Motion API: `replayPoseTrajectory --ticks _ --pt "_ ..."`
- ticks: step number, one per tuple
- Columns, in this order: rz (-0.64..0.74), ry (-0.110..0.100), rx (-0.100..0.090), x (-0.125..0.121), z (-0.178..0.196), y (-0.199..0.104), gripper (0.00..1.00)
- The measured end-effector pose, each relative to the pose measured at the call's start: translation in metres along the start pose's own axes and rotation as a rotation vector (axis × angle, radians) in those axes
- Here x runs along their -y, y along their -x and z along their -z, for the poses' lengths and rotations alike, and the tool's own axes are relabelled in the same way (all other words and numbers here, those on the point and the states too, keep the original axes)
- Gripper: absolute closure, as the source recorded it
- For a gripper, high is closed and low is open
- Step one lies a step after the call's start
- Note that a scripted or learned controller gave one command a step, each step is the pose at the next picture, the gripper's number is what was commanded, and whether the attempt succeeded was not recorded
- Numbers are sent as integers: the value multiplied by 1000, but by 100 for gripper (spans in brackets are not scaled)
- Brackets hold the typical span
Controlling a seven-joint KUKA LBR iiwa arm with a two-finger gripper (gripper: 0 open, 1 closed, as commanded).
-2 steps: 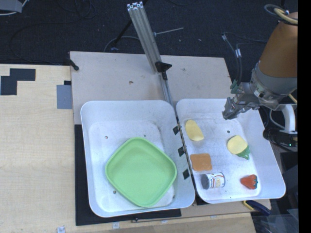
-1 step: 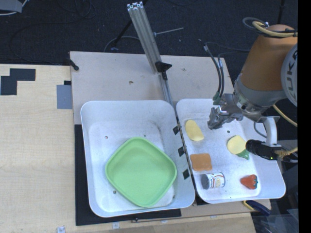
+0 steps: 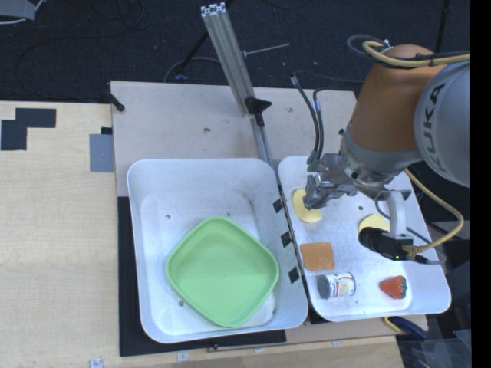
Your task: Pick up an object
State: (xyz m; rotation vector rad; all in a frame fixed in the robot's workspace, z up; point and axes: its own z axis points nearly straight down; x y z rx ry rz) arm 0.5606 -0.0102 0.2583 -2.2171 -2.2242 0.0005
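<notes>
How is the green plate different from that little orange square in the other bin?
The green plate is far larger than the orange square, covering much of its bin's floor, while the square takes a small patch. The plate has a raised rim and rounded corners; the square looks flat. The plate lies alone in the left bin; the square shares the right bin with a small can and a red strawberry-like piece. Both lie flat, untouched.

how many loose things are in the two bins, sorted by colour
green: 1, the plate in the left bin
yellow: 2, one under the gripper, one by the right bin edge
orange: 1, the flat square
red: 1, the strawberry-like piece
white: 1, the small jar
total: 6
</notes>
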Motion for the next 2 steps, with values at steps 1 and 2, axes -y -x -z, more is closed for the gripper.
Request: replayPoseTrajectory --ticks 1,2 --pt "1 0 0 12 -8 -57 100" --pt "-1 -1 0 37 -18 -94 100"
